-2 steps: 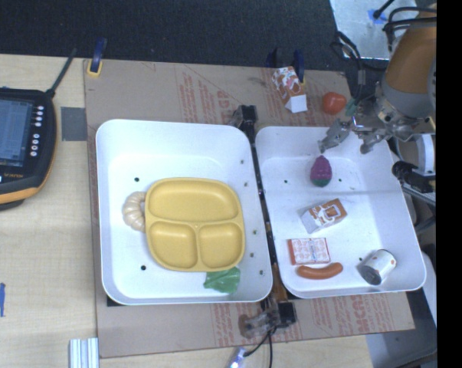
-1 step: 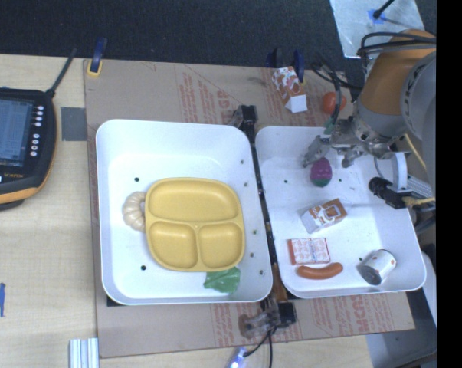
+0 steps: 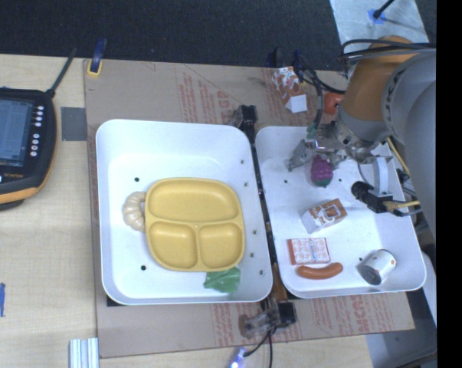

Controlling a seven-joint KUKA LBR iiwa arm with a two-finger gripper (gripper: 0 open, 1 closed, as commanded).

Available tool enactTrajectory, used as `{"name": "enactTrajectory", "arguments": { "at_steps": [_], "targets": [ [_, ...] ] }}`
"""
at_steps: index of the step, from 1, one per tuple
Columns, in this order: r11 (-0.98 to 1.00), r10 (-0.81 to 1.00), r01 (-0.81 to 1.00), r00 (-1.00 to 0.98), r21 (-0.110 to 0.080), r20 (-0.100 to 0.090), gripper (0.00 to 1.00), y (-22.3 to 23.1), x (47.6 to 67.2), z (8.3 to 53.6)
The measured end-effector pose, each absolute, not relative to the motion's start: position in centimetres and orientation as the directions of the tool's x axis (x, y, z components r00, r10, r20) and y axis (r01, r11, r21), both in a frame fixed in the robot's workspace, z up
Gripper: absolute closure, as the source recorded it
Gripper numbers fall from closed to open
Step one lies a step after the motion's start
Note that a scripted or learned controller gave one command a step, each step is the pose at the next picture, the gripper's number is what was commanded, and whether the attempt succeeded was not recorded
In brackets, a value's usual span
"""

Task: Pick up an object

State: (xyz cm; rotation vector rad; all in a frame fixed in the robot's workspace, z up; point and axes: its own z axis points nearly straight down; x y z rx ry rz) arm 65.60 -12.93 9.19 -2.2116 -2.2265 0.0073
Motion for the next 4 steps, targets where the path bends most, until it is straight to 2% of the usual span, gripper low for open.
{"name": "enactTrajectory", "arguments": {
  "at_steps": [1, 2, 3, 4],
  "targets": [
    [0.003, 1.000, 1.000, -0.003, -0.002, 0.000, 0.00, -16.8, 65.7, 13.6],
    [0.006, 1.000, 1.000, -0.006, -0.005, 0.000, 0.00, -13.2, 65.1, 13.1],
    [0.005, 1.000, 1.000, -0.005, -0.005, -0.001, 0.00, -13.4, 62.8, 14.4],
    [0.004, 1.000, 1.000, -0.004, -0.005, -0.002, 0.00, -15.4, 64.4, 9.1]
  ]
}}
